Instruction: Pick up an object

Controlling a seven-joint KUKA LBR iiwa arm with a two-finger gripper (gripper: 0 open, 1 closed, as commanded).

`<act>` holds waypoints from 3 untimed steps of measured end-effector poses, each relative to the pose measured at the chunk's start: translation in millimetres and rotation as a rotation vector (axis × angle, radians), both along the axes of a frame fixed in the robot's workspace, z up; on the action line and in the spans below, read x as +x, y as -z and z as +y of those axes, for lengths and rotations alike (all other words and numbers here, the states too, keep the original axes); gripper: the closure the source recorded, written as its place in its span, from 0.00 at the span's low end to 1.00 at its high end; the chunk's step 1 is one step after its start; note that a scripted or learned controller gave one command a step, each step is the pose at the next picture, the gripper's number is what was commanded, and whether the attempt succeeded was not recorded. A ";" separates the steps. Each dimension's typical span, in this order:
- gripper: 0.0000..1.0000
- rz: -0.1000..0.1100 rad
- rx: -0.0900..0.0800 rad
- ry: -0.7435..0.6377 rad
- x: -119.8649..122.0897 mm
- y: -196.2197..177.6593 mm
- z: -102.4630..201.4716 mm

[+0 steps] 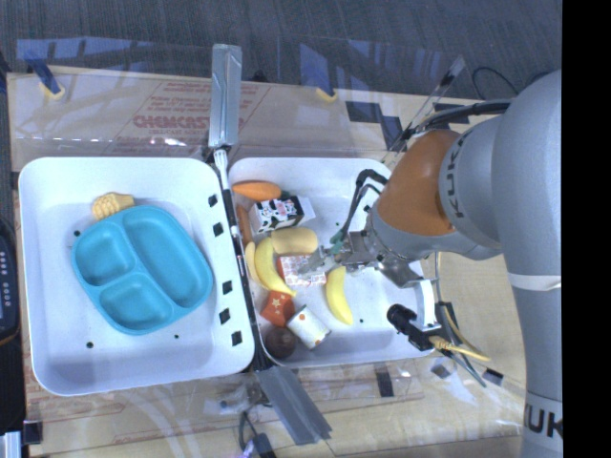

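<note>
Bright, even overhead light; the white bins (pixel 48 284) verge on overexposed; glare streaks the clear sheeting (pixel 143 113) in the upper left; shadows soft and short; the whole frame slightly soft.

Blue divided tray (pixel 143 267) in left white bin (pixel 43 351)

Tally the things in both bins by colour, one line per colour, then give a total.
Blue: 1, the divided plate
Yellow: 4, corn piece, two bananas, pale block
Orange: 1, carrot
Black and white: 1, carton
Red: 1, small piece
White: 1, cup
Dark brown: 1, round item
Total: 10
</note>
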State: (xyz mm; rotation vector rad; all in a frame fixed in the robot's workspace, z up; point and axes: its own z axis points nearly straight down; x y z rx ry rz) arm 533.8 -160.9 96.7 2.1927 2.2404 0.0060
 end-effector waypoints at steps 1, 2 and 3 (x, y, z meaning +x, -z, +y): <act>1.00 -0.001 0.001 -0.006 1.3 -11.0 1.4; 1.00 0.007 -0.001 -0.485 51.4 -10.2 24.6; 0.00 0.007 -0.001 -0.484 51.1 -10.1 24.2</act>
